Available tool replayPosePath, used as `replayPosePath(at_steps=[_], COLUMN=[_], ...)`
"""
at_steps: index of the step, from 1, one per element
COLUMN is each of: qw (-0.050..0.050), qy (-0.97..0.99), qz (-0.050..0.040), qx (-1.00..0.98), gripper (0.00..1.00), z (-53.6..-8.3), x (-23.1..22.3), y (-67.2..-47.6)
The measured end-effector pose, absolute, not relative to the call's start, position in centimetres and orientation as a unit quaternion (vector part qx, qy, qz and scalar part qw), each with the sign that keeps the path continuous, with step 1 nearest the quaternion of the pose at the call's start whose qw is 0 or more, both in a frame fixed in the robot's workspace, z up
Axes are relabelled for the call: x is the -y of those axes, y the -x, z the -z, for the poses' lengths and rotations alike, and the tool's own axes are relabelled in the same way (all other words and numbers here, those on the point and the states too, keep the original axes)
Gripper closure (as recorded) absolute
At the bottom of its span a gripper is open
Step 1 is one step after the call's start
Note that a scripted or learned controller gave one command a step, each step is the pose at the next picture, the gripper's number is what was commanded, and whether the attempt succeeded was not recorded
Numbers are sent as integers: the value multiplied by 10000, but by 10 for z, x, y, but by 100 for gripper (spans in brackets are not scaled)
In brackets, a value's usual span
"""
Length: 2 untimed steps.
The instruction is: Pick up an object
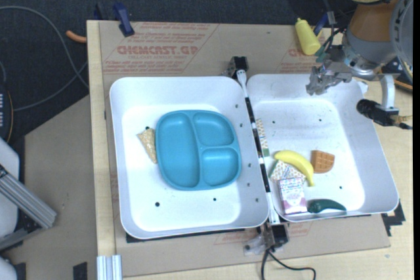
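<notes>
Dark carpet surrounds the table (197, 42) carrying two white bins. Left bin (125, 141): blue divided plate (197, 149), with a waffle piece (147, 142) at its left edge. Right bin (367, 160): banana (295, 163), cookie (322, 160), carton (292, 195), green object (326, 206). Tool (321, 83) hovers over the right bin's far edge, grasping nothing; its opening is unclear.

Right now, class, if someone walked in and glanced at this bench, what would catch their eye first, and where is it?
The big blue divided plate filling the middle of the left bin stands out first. Next is the yellow banana in the right bin, lying among a waffle piece and a small carton. The gripper hangs over that bin's far edge.
</notes>
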<state>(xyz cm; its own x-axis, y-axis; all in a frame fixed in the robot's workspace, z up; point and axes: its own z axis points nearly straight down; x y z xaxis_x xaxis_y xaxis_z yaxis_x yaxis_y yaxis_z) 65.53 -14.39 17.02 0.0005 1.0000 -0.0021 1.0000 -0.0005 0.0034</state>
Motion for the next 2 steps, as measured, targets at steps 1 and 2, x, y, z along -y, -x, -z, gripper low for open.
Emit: replayPosePath(at_steps=[1, 2], qw=[8, 0], qy=[-7072, -7075], qz=[0, 5], qx=[-7070, -7067], gripper=[0, 0], z=[-169, -209], x=[143, 177], y=[-655, -569])
